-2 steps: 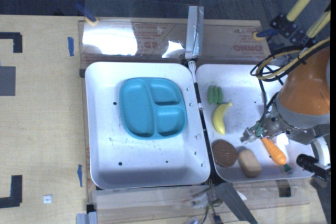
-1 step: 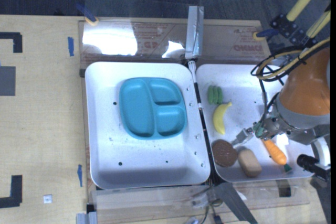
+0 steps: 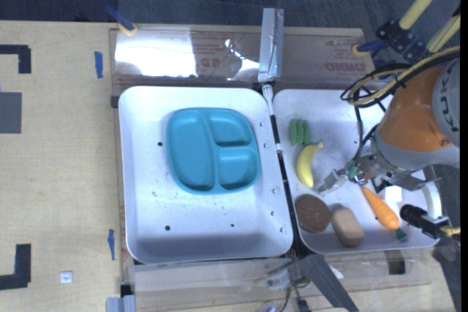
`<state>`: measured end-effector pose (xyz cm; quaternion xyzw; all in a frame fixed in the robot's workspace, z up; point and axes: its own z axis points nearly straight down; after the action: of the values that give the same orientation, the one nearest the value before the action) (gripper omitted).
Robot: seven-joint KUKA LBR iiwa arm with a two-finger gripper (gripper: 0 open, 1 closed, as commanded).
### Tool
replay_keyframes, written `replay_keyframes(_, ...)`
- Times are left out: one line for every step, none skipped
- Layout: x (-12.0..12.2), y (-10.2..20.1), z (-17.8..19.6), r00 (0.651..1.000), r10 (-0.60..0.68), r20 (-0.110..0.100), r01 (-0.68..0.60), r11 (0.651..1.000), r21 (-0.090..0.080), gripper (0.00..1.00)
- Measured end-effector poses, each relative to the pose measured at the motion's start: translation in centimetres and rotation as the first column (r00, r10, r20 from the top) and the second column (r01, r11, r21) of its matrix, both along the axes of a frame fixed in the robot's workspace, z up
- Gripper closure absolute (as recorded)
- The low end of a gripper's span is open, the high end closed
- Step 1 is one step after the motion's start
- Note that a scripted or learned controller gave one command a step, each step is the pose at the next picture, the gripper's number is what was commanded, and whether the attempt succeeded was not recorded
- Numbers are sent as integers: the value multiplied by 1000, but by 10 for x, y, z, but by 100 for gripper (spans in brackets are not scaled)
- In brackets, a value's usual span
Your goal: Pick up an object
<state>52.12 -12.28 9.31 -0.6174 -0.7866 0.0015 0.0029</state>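
Candidates for the pick are all lying in the right bin point(image 3: 333, 100), none lifted. Taking the banana point(image 3: 306, 164) as the landmark: it is lying near the bin's left wall, curved, stem end up. Just above it a small green piece point(image 3: 298, 131) is sitting. Below it, close by, a round brown disc point(image 3: 313, 213) is resting, and touching that disc on its right a tan potato-like lump point(image 3: 347, 224). Further right of the banana, past the gripper, a carrot point(image 3: 382, 209) is lying at a slant, its green end pointing to the bin's lower right corner.

The gripper point(image 3: 338, 180) is hanging just right of the banana, low over the bin floor — tips pointing toward the banana's lower half. Nothing is showing between them; whether they are spread or closed I cannot tell from this slant. The arm point(image 3: 415, 120) is reaching in above the carrot.

Progress, as I judge it: approach under way, grasp not yet made. Closing on something and lifting it clear are both left to do.

Far left of the banana, the left bin point(image 3: 139, 230) is holding a blue divided plate point(image 3: 213, 150).
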Motion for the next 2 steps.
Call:
replay_keyframes(53,19,-7,991,-136,12,136,991,-2,0)
replay_keyframes(8,-18,30,985,-170,4,170,985,-2,0)
